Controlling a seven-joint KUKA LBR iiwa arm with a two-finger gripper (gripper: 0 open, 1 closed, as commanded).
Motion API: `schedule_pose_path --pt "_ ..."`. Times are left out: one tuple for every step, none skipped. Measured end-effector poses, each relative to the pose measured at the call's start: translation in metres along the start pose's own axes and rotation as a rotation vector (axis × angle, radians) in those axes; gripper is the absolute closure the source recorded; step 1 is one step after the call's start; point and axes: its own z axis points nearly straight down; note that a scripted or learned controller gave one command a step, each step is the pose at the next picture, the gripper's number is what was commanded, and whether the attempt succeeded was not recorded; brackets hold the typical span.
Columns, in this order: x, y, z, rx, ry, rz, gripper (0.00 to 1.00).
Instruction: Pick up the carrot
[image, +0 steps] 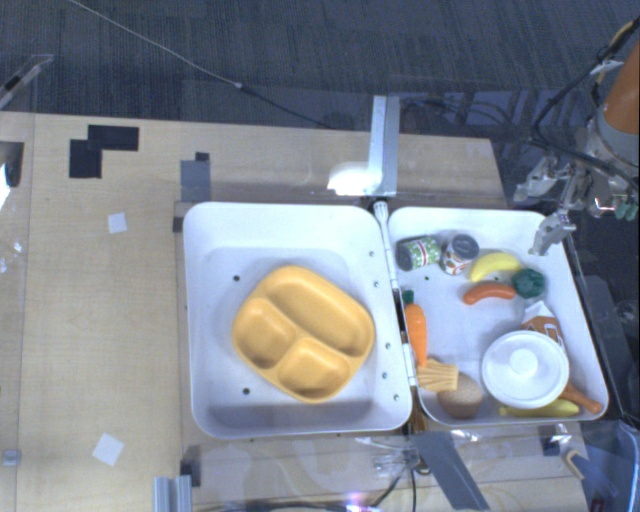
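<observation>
The carrot (416, 334) is orange with a small green top. It lies lengthwise along the left wall of the right bin (575, 300), green end pointing to the back. My gripper (556, 214) hangs over the bin's back right corner, well to the right of and behind the carrot. Nothing is seen in its grasp.
Around the carrot are a tan wafer (438, 376), a brown roll (460, 398), a white bowl (524, 365), an orange sausage (487, 293), a green piece (530, 283), a yellow banana (496, 265) and a can (420, 252). The left bin (215, 240) holds a yellow divided plate (303, 332).
</observation>
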Motion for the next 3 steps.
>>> schedule_pose_path --pt "0.075 0.043 0.039 -0.001 0.005 0.146 0.0" --pt "0.134 0.086 0.121 -0.001 0.009 0.156 0.0" --pt "0.118 0.159 0.044 -0.004 -0.003 0.246 0.0"
